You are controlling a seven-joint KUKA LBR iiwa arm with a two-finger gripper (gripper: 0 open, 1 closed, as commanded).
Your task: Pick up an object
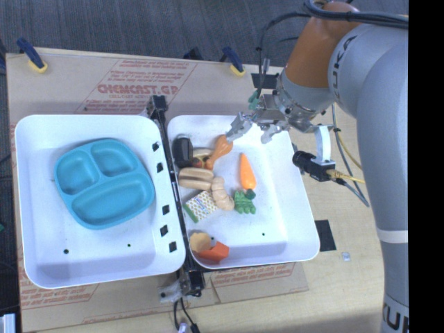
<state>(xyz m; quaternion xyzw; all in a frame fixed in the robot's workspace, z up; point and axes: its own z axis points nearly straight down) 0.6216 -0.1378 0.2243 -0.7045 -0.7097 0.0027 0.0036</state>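
Observation:
My gripper (252, 131) hangs over the back of the right bin (295, 207), fingers spread open with nothing between them. Its left fingertip (236, 128) is just above a small orange toy piece (220, 148). Below it in the bin lie a toy carrot (247, 171) with a green top (244, 202), a hot dog bun (196, 177), a tan piece (222, 194), a checkered block (201, 205) and a black object (182, 149). An orange and yellow piece (208, 248) rests near the bin's front wall.
The left bin (35, 255) holds a blue divided plate (104, 181). A black divider with clips (166, 186) runs between the bins. A cable and black connector (312, 165) hang off the wrist beside the right bin's rim.

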